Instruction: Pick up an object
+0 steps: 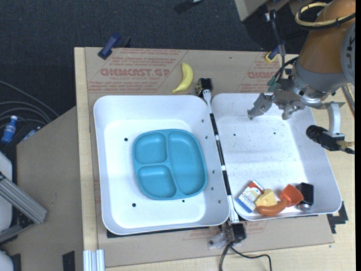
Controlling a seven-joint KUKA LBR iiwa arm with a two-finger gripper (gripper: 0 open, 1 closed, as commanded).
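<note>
Gripper (pixel 272 107) hangs open-fingered at the frame's upper right; the small items (pixel 273 196) crowd the bin's (pixel 316 162) lower corner, so probably a clumsy, slipping grab.

From my station, the arm (pixel 330 35) is cut off by the right and top edges; the small objects (pixel 276 196) heaped at the right bin's (pixel 316 168) near corner overlap, indistinguishable.

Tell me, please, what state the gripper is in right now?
Gripper: open, fingers spread, holding nothing, above the right bin.
</note>
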